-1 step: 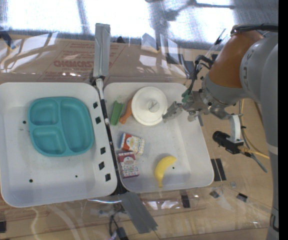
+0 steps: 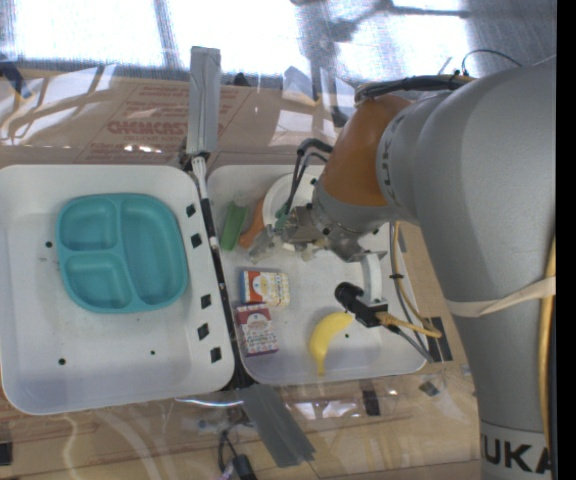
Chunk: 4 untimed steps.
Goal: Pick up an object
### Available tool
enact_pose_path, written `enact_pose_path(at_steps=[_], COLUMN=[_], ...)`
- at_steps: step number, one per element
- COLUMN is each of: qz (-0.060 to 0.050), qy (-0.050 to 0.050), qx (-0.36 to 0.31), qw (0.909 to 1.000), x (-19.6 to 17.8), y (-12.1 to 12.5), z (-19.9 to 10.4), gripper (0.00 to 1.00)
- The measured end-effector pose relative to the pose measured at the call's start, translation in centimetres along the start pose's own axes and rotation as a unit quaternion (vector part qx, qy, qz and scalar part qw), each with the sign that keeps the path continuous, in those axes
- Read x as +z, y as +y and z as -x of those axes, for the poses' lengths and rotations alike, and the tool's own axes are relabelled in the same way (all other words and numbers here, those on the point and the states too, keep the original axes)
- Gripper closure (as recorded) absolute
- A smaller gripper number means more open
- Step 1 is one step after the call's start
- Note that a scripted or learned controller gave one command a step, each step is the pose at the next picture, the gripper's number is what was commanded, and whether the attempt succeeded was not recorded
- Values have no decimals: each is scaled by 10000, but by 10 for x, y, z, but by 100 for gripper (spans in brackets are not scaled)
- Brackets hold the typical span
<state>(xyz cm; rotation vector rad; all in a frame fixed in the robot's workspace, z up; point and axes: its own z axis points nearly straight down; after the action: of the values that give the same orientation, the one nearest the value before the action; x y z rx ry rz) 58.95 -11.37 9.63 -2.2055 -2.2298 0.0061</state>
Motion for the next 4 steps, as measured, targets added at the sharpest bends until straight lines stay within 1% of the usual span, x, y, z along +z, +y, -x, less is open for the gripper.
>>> enact_pose_path(at_steps=[1,2,3,4], qz=[-211,12,9,4], qy=[8,-1,2,0], qx=[199,-719,-872,-888], qw=[9996,9974,9962,9961], x=[5,5,6,-3], y=[57,-15,-82,-82], z=[-8,-1,-15,-15], gripper=[0,0,0,100])
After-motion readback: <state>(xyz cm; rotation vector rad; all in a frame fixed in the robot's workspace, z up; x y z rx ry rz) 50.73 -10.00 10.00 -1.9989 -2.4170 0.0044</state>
